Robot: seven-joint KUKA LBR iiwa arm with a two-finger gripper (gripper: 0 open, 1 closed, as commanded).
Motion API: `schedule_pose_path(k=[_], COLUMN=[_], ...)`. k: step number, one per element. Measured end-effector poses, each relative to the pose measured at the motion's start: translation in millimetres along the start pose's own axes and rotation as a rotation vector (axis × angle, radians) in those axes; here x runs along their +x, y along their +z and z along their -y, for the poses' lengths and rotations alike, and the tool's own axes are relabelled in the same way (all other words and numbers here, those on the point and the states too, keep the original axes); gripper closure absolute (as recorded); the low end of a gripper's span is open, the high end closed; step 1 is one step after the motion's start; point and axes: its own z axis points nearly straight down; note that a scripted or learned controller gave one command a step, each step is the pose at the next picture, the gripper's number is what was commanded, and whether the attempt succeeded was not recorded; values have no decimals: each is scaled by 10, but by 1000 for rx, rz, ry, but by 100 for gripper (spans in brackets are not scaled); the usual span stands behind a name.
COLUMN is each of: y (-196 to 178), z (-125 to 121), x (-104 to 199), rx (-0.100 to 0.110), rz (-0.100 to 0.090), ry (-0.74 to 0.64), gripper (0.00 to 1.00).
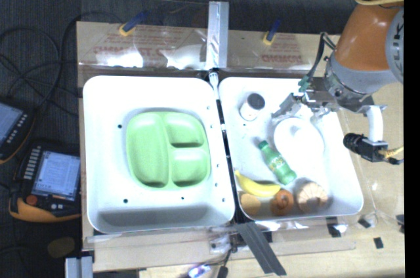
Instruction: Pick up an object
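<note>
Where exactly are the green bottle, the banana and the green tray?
green bottle (277,164), camera view, middle of its body.
banana (257,187), camera view, middle of its curve.
green tray (149,153), camera view, its large left compartment.

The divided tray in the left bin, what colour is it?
Light green, seen in the camera view: the divided tray.

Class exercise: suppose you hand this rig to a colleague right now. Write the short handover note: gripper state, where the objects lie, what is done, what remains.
Gripper: above the upper part of the right bin, open, holding nothing.
Right bin: green bottle near the middle, banana below it, orange round fruit and a tan lumpy item along the lower edge, small round dark-and-white object at upper left.
Left bin: green divided tray.
Done: no pick yet.
Left: choose an object, descend, grasp, lift. The bottle looks the nearest easy target.
</note>
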Motion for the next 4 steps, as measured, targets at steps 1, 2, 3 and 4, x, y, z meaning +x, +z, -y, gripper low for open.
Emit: schedule_pose_path(k=[1,2,3,4], y=[0,1153,1504,1427], z=[0,195,510,500], x=[0,33,32,9], rx=[0,1,-30,-30], rz=[0,-1,12,16], ry=[0,70,-282,-279], gripper=[0,0,0,100])
